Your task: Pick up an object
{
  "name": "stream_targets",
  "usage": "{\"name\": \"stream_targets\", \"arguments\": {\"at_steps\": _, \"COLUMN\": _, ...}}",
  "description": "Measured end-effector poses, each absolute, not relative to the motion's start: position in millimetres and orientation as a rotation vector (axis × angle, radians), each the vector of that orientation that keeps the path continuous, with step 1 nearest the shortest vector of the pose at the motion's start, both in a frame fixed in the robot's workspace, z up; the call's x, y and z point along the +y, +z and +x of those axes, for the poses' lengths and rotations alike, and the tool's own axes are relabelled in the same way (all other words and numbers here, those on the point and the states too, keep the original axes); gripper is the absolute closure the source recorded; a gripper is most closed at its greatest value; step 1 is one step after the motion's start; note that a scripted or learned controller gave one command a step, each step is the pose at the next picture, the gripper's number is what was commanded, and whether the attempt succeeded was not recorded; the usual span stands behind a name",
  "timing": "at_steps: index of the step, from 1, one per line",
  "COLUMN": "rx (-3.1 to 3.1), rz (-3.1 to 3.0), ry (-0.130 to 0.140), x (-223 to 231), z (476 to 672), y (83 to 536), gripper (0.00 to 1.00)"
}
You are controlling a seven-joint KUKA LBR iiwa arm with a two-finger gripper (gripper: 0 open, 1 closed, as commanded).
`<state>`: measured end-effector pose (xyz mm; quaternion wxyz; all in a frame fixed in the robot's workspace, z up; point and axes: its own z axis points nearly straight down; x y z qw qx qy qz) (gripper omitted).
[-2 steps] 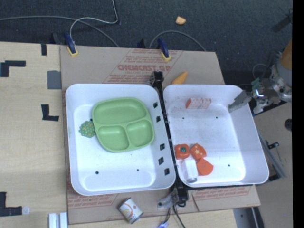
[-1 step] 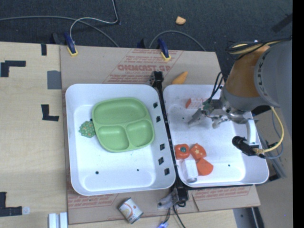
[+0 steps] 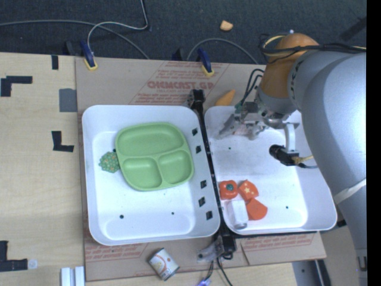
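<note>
The hand (image 3: 238, 124) hovers at the right bin's (image 3: 309, 219) far-left corner, grip unclear, well apart from small, probably light, rigid orange toys (image 3: 241, 194), best pinched across their middles.

A divided plate (image 3: 155, 156) lay in the left bin (image 3: 95, 177), a small ball (image 3: 109, 161) touching its left edge. Three toys (image 3: 241, 196) clustered by the right bin's (image 3: 309, 210) near-left corner. A can (image 3: 163, 263) lay on the tabletop (image 3: 36, 189) before the bins.
</note>
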<state>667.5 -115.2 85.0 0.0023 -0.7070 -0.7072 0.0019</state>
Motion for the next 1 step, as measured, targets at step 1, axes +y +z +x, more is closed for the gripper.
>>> {"name": "stream_targets", "arguments": {"at_steps": 1, "rx": -2.22, "rz": -2.219, "ry": 0.007, "x": -94.2, "z": 667.5, "y": 84.7, "gripper": 0.0}}
